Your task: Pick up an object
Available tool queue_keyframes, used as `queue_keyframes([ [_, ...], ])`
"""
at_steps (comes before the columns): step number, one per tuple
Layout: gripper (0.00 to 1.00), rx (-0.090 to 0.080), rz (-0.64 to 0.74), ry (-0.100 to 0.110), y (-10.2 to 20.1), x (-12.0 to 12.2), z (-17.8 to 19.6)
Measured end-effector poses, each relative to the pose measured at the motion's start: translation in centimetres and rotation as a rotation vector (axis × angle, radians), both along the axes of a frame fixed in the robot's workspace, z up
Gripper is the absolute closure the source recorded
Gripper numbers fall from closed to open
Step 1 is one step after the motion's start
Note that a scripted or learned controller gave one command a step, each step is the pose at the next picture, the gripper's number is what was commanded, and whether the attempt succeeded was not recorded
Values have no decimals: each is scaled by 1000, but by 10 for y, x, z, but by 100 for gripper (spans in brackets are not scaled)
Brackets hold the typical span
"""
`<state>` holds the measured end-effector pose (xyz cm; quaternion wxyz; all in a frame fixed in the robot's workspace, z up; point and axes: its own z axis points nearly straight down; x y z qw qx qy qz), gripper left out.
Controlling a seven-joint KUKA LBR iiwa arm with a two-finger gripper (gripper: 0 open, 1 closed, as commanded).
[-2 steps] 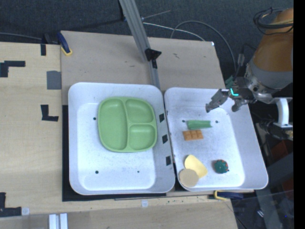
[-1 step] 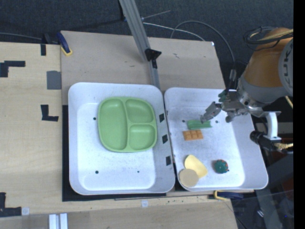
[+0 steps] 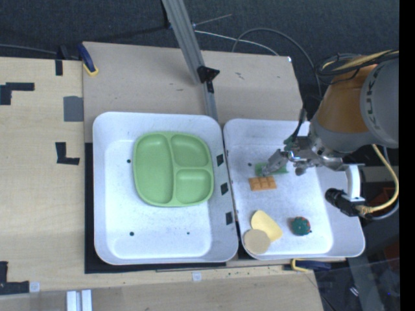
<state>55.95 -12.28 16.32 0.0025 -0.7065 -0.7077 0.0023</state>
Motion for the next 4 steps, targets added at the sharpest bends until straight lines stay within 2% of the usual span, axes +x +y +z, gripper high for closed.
queue_keyframes([
  [1, 0, 0, 0, 2, 4, -1, -64],
  [2, 100, 1, 2, -3, 5, 1, -51],
  [3, 100, -1, 0, -9, 5, 7, -7],
  [4, 100, -1, 1, -11, 13, 6, 52],
])
